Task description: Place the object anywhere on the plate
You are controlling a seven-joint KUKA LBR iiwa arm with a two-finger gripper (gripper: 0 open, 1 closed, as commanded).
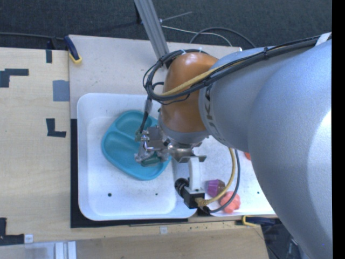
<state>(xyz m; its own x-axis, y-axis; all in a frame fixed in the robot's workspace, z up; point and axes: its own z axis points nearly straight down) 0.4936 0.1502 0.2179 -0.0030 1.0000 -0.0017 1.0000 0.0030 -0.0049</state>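
Observation:
A blue sectioned plate (121, 142) lies in the left white bin (89, 161), toward its right side. My gripper (144, 149) hangs over the plate's right edge, under the orange band of the arm. A small dark green object (155, 156) shows right at the gripper, over the plate's right rim. I cannot tell if it is held or resting on the plate. The wrist hides the rest of that spot.
The arm covers most of the right bin. At that bin's front lie a purple object (214, 186) and a pink-orange object (232, 203); a small red bit (247, 155) peeks out by the arm. A black cable connector (186, 194) hangs over the divider between bins.

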